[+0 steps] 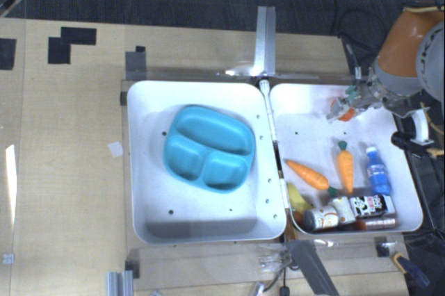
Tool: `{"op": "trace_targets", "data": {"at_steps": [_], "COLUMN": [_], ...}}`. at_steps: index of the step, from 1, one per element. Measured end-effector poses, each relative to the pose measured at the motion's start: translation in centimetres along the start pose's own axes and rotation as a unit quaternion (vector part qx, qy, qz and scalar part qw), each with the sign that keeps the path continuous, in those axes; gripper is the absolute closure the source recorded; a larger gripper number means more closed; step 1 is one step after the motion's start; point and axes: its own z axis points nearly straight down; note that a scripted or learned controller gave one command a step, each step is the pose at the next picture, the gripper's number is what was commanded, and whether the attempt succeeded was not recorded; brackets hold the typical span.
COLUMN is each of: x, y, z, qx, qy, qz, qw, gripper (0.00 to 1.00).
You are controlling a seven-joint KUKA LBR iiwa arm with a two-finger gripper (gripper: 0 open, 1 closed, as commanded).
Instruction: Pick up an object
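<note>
My gripper (350,104) hangs over the back of the right bin (306,103), close to its far wall, with the arm's orange band (410,37) above it at the right. A small orange-red bit (345,117) shows right at the gripper's tip; what it is cannot be made out. In front of it lie two carrots, one slanted (308,175) and one lengthwise (345,169), with a blue bottle (377,173) to their right. At the bin's front edge lie a yellow item (297,199), a small bottle (327,218) and a black-and-white carton (367,205).
The left bin (149,149) holds a blue divided tray (208,146). A metal post (265,37) stands behind the wall between the bins. Black cables (417,142) hang by the arm at the right bin's right rim.
</note>
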Motion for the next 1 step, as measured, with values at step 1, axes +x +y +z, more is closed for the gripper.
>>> {"op": "trace_targets", "data": {"at_steps": [1], "x": [8.46], "y": [3.27], "z": [-10.36], "qx": [0.007], "qy": [0.003], "qz": [0.054], "qw": [0.9985], "gripper": [1.0]}}
